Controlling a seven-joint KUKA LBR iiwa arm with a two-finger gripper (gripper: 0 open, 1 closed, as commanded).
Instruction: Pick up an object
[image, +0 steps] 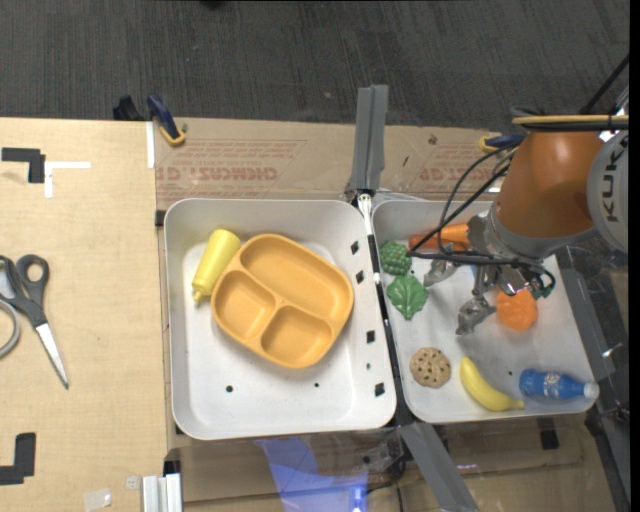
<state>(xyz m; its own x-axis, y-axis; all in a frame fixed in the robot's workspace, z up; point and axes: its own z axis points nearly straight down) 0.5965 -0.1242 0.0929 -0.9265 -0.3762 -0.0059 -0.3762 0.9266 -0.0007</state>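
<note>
The arm (560, 185) reaches over the right bin (575, 345); the gripper (497, 300) hangs low among the toys, fingers spread moderately with nothing between them; the step in hand appears to be the approach, no object yet secured. Nearest candidate is the orange ball (518, 313), just beside one finger; the green leafy toy (406, 296) lies further left, the cookie (431, 367), banana (487, 387) and blue bottle (553, 385) near the front wall. The next move, by my judgement, calls for centring over one item, lowering, and closing squarely; the ball may roll away if clipped off-centre. Left bin (200, 400) holds an orange divided plate (284, 300) and a yellow bottle (214, 262). Both bins rest on a bench of cardboard (250, 165) and light wood (90, 330); scissors (35, 310) lie at far left; dark carpet (250, 50) beyond.
</note>
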